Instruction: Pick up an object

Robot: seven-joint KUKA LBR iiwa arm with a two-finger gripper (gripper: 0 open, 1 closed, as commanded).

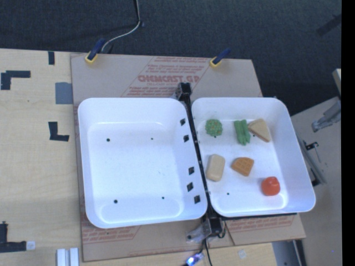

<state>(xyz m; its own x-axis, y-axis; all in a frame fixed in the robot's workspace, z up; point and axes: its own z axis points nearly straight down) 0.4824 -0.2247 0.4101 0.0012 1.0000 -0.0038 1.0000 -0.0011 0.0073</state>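
The right bin (294, 148) holds several small food-like objects. A green broccoli piece (213, 127) lies near its left wall, with a green bean-like piece (241, 131) and a tan wedge (259, 129) to its right. Below them lie a pale beige bread-like piece (215, 167) and an orange-brown chunk (243, 165). A red tomato-like object (270, 186) sits near the bin's front right corner. All lie apart from one another, except the green piece and the wedge, which nearly touch.
The left bin (89, 148) stands beside the right one, joined by a black clipped divider (191, 148). Both rest on a cardboard sheet (161, 76) held by two clamps. A cable (133, 15) runs off at the back.
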